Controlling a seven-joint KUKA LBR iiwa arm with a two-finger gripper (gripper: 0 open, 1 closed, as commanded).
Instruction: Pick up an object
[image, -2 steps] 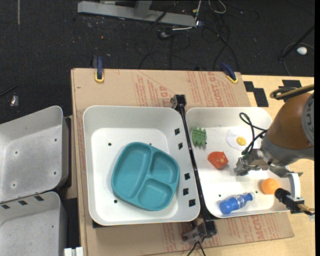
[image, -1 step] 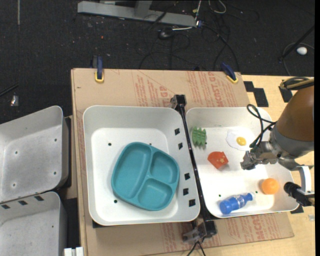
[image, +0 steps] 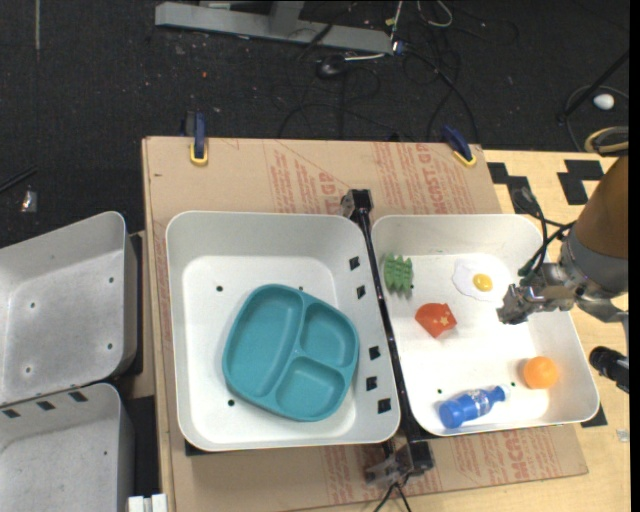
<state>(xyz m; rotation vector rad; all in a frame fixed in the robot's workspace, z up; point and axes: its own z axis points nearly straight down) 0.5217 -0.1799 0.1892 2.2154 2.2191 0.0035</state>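
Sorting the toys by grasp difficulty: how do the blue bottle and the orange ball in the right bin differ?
The blue plastic bottle is elongated and lies on its side, pale cap toward the ball; the small orange ball is round with no long axis. The bottle looks larger. It lies near the bin's front wall, the ball nearer the right wall. Both rest apart on the right white bin floor.

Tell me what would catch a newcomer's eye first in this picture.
The big teal divided plate lying alone in the left bin. Next, the bright toys scattered in the right bin: a fried egg, a red piece, an orange ball and a blue bottle, with the gripper hovering beside the egg.
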